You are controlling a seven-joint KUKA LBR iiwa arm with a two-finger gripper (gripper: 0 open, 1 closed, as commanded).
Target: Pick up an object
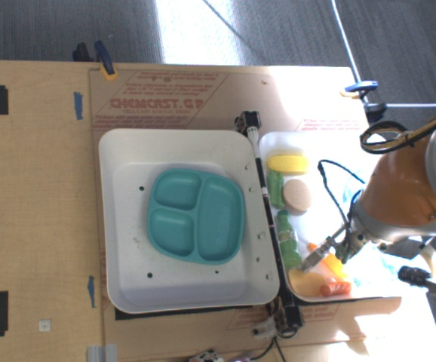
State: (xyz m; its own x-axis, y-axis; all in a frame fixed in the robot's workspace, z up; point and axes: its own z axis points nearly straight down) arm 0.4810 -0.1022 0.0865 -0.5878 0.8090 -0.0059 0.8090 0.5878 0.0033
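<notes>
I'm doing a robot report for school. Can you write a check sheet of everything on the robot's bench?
Surface: tan bench bearing a left bin and right bin.
Job's things: yellow block, tan round piece, green items, orange pieces in the right bin.
Clutter: teal divided tray in the left bin.
Grippers: gripper low over the orange pieces.
Cables: blue cable.
Surroundings: grey floor.

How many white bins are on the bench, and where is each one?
2. One white bin is on the left and holds a teal divided plate. The other white bin is on the right, with small items; the arm hides part of it.
</notes>
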